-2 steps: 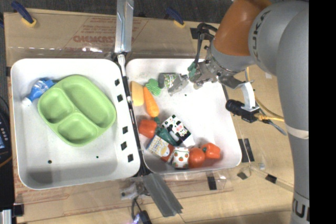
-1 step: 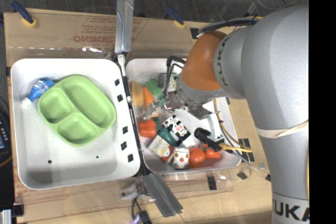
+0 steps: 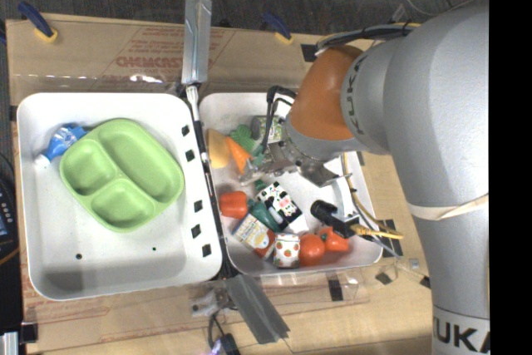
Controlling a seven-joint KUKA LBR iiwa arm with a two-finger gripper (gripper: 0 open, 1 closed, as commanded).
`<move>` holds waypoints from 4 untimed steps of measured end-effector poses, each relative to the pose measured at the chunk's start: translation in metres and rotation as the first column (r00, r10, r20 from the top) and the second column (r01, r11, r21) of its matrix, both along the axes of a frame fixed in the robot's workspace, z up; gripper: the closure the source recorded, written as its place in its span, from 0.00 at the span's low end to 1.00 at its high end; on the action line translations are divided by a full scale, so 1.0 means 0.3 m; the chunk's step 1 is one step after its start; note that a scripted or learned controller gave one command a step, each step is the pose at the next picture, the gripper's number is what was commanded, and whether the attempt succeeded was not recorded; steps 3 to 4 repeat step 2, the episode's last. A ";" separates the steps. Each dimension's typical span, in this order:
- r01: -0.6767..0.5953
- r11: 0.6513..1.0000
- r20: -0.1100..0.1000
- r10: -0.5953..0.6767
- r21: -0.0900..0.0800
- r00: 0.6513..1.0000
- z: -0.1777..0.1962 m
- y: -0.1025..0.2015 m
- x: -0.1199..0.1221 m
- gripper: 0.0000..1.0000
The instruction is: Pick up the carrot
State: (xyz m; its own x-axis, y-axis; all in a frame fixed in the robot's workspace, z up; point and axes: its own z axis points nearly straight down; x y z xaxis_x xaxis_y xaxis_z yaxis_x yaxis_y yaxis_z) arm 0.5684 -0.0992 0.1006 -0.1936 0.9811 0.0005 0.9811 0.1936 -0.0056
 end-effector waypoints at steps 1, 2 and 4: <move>0.125 0.992 0.004 -0.125 0.001 0.992 0.307 0.243 0.148 1.00; -0.089 0.996 0.006 0.089 0.000 0.996 0.400 0.299 0.295 1.00; -0.089 0.996 0.006 0.089 0.000 0.996 0.400 0.299 0.295 1.00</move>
